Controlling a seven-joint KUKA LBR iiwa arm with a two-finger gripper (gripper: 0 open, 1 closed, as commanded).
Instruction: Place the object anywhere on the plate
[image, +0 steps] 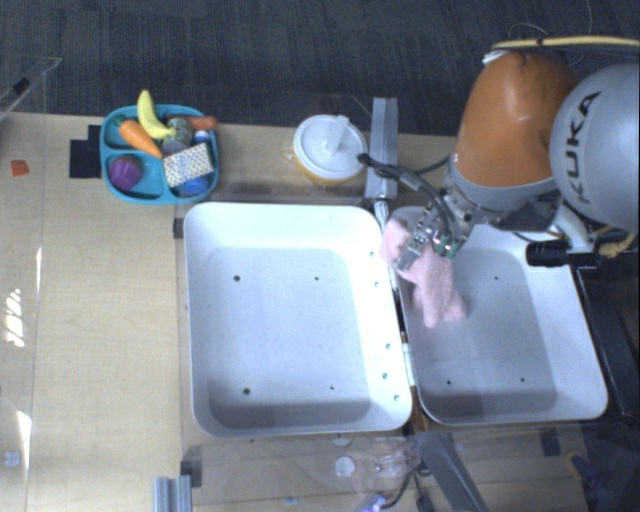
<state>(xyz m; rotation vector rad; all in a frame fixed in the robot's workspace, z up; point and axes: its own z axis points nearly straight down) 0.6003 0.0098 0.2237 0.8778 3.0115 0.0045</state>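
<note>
- At the bottom of the frame we see the near edge of the desk (90, 400), with some small clear odds and ends lying just below the bins (too blurred for us to name).
- Above that sit the two white bins side by side: the left bin (290, 400) fills the centre of the frame, and the right bin (520, 395) lies at the lower right, their rims touching along the middle.
- We find the pink cloth (432, 285) draped in the upper left part of the right bin, just beside the shared rim, its upper end lifted toward the arm.
- The pincer (432, 238) hangs over that upper end of the cloth; we cannot tell how far its fingers are parted, nor whether they have hold of the fabric.
- Behind it, at the upper right, rises the arm (590, 130) with its orange band (the brand lettering shows on the grey shell).
- Farther back, at top centre, stands a white lidded cup (328, 148).
- At the upper left rests the blue plate (112, 185), divided into compartments and loaded with toy food, a banana (150, 115) and a carrot (138, 136) among it, well apart from the cloth.
</note>
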